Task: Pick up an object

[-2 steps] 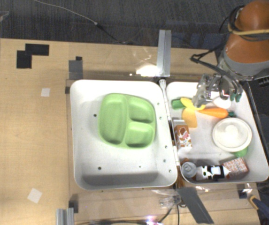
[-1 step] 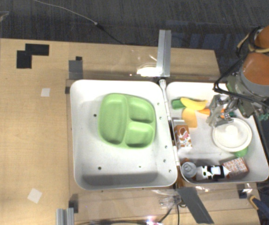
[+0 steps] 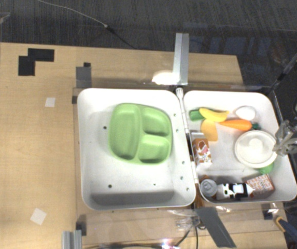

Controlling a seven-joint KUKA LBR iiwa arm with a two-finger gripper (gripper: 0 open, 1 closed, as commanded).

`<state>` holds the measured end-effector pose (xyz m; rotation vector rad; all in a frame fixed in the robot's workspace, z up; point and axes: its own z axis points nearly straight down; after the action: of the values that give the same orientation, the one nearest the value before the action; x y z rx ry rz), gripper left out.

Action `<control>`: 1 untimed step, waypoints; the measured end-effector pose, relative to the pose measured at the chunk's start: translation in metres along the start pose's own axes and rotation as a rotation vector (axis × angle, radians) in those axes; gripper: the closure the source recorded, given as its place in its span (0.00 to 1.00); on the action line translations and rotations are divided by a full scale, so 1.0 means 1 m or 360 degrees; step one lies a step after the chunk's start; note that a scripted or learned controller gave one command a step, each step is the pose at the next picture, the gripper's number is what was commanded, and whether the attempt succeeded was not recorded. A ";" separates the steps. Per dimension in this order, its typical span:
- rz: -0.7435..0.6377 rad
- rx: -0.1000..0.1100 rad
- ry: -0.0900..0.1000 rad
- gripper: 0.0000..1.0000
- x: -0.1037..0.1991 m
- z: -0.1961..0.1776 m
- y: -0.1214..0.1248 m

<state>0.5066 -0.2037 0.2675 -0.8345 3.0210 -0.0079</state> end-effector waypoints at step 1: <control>-0.0042 -0.0010 -0.0001 1.00 -0.061 0.036 0.045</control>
<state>0.5363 -0.1339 0.2316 -0.8749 3.0109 0.0021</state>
